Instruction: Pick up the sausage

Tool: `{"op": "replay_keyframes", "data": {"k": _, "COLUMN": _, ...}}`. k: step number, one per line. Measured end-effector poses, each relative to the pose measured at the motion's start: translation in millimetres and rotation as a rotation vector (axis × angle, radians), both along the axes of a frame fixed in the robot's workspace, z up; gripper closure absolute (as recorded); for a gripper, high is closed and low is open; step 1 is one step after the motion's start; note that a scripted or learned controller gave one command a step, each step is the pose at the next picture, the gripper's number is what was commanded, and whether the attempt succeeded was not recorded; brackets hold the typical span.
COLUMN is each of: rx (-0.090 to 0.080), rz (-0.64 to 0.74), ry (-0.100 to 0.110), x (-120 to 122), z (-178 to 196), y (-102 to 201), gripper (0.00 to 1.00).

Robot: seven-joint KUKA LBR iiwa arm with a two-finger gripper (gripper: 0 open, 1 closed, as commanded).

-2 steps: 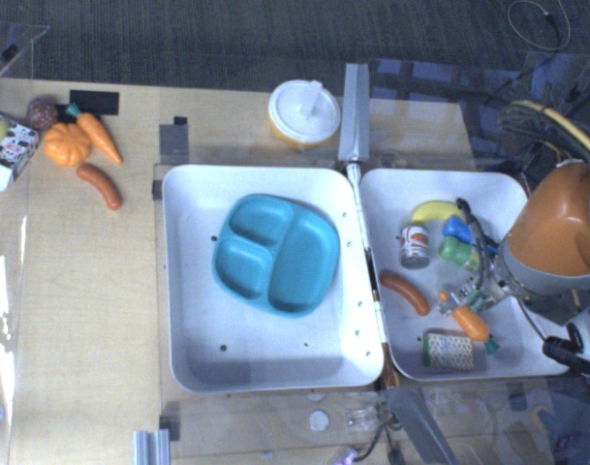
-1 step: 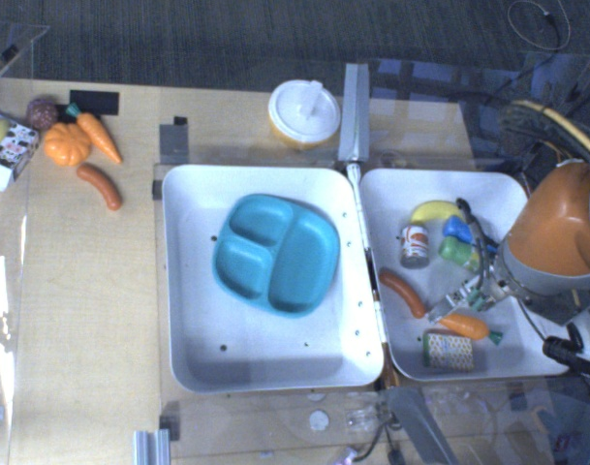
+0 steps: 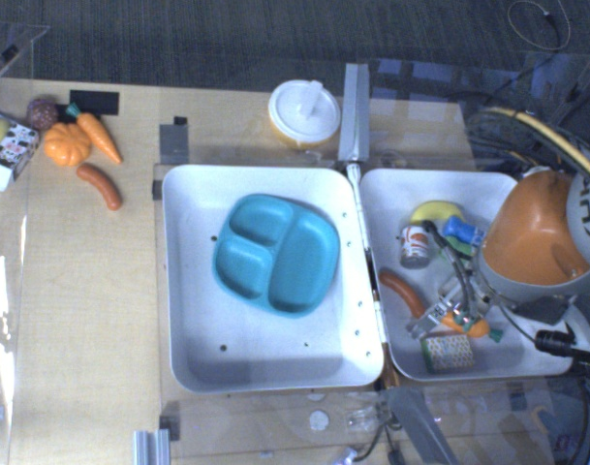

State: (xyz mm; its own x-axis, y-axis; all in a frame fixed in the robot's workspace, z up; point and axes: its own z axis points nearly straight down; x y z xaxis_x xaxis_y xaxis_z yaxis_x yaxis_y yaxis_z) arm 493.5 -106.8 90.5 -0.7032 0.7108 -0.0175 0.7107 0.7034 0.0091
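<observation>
A reddish-brown sausage (image 3: 400, 293) lies on the floor of the right bin (image 3: 401, 361), near its left wall, slanting down to the right. My gripper (image 3: 437, 314) reaches down from the orange-banded wrist (image 3: 532, 235) and sits just right of the sausage's lower end, close to it. Nothing shows as held. A second sausage (image 3: 101, 186) lies out on the bench at the far left.
The right bin also holds a small can (image 3: 415, 246), a yellow banana (image 3: 436, 210), a blue item (image 3: 464, 230), an orange piece (image 3: 474, 327) and a grey textured block (image 3: 448, 353). A blue divided plate (image 3: 276, 253) lies in the left bin (image 3: 193, 356). A white lidded cup (image 3: 304, 112) stands behind.
</observation>
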Motion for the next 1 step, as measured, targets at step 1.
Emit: {"op": "replay_keyframes", "data": {"k": 1, "rx": 0.002, "rz": 0.004, "ry": -0.006, "x": 3.7, "z": 9.7, "y": 1.4, "gripper": 1.00}}
